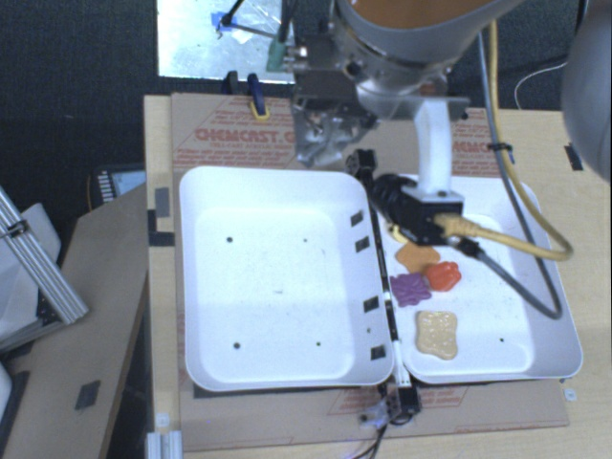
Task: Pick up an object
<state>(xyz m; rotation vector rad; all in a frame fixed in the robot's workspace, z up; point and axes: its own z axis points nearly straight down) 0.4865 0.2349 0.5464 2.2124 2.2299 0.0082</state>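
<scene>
Arm [421,27] reaches in from the upper right, its wrist above the far edge of the bins. Gripper [320,146] hangs over the cardboard [229,134] just beyond the far rim of the left bin [268,275]; whether it is released or clenched cannot be told, and nothing is visible in it. Right bin [497,342] holds four objects close together near the divider: orange piece [417,255], red piece [443,275], purple piece [410,290], tan biscuit-like piece [437,334]. Yellow cable [507,242] and grey cable [521,290] drape across the right bin.
</scene>
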